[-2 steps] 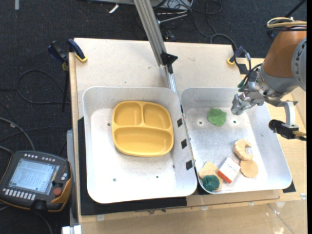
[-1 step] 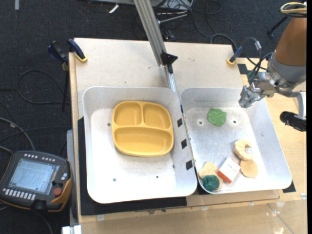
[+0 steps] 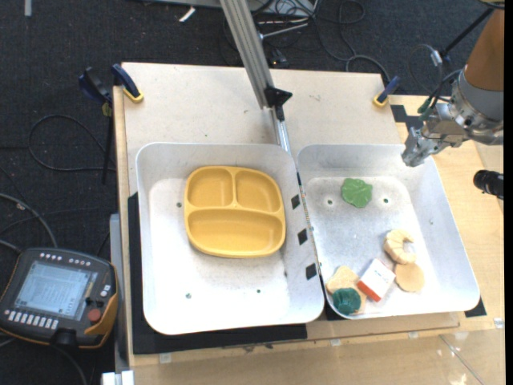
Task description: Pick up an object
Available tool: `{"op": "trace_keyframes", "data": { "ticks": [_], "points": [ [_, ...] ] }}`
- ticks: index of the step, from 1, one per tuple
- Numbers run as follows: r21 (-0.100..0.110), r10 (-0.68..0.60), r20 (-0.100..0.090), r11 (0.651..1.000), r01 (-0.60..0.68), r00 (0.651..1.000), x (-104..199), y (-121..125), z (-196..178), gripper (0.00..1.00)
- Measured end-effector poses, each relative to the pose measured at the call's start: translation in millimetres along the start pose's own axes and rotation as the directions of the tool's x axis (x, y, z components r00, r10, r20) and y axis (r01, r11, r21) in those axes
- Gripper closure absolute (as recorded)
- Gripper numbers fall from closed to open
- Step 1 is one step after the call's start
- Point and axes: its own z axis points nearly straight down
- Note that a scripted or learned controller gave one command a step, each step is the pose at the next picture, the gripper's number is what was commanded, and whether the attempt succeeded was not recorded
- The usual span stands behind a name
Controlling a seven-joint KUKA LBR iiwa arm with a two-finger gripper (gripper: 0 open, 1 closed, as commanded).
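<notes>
At nine o'clock on the bench, your left bin (image 3: 160,295) holds a yellow divided tray (image 3: 236,212), lying flat near its middle and well apart from the arm, so it looks set aside rather than a target. Moving right, the right bin (image 3: 437,207) carries the pickable pieces. A green leafy lump (image 3: 357,192) sits alone toward twelve o'clock. Toward six o'clock a cluster crowds together: a dark green piece (image 3: 347,300), a tan wedge (image 3: 340,279), a small white and red box (image 3: 377,280), a pale roll (image 3: 400,247) and a flat tan disc (image 3: 409,277). At two o'clock your gripper (image 3: 413,157) hangs over the bin's far rim, holding nothing that can be seen; whether the claw is released or clenched, you cannot tell. The lone green lump is likely the easiest grab, being nearest and uncrowded.
</notes>
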Motion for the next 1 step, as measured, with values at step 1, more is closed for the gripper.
{"op": "trace_keyframes", "data": {
  "ticks": [1],
  "points": [
    [0.005, -0.005, -0.004, 1.000, 0.005, 1.000, 55.6, 3.6, -4.6, 1.00]
  ]
}}
